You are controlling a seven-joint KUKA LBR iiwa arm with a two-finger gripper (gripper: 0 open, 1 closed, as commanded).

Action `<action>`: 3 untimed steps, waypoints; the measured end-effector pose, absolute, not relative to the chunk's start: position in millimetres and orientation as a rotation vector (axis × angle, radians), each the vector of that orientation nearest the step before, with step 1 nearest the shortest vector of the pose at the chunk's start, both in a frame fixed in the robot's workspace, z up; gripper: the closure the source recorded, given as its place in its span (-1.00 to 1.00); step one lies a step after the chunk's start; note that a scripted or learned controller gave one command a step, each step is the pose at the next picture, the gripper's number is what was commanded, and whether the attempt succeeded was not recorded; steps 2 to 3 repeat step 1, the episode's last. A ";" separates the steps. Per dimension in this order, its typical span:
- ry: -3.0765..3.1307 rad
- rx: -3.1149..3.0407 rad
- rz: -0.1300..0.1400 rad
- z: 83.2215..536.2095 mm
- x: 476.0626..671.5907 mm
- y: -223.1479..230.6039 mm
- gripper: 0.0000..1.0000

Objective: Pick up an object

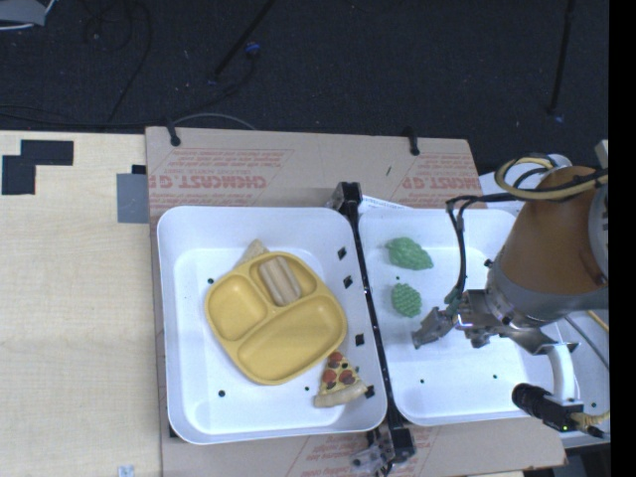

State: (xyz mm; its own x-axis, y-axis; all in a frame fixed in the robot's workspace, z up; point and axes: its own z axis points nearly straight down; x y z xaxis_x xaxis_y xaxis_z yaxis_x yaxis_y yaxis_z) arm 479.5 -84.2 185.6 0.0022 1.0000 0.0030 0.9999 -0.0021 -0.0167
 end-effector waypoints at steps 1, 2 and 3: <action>-2.217 -2.219 0.004 190.6 482.1 -84.5 -1.00; -2.217 -2.219 0.004 190.6 482.1 -84.5 -1.00; -2.217 -2.219 0.004 190.6 482.1 -84.5 -1.00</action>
